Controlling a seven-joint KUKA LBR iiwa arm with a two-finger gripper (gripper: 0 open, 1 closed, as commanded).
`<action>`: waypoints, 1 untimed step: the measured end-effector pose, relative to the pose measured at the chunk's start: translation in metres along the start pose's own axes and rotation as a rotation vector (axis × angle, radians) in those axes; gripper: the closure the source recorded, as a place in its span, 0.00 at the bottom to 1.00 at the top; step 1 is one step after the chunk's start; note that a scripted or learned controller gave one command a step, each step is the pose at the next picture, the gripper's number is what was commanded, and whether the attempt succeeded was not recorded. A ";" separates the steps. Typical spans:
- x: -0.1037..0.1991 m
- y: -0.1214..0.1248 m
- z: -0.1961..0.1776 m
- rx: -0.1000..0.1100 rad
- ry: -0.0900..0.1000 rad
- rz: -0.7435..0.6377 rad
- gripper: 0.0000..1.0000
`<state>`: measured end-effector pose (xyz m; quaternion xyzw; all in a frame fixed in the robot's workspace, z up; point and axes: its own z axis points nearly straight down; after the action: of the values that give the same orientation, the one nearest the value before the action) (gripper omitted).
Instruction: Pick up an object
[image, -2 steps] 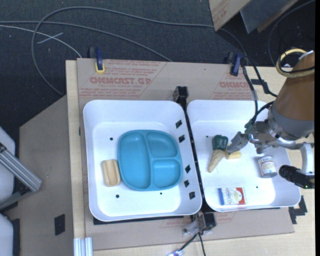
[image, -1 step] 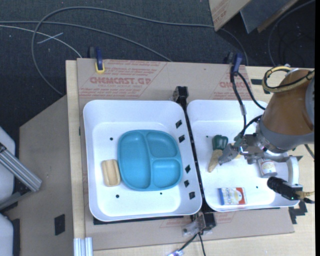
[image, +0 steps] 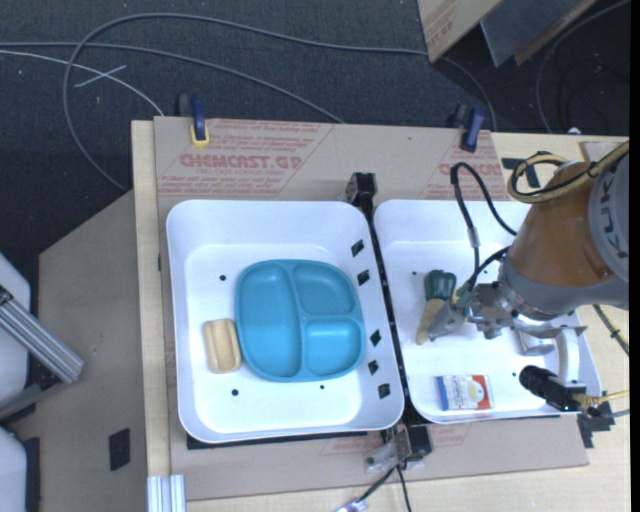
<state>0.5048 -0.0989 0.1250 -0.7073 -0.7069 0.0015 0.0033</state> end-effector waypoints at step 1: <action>0.001 0.000 0.042 -0.001 0.000 0.000 0.00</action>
<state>0.5042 -0.0983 0.0827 -0.7074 -0.7068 0.0010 0.0029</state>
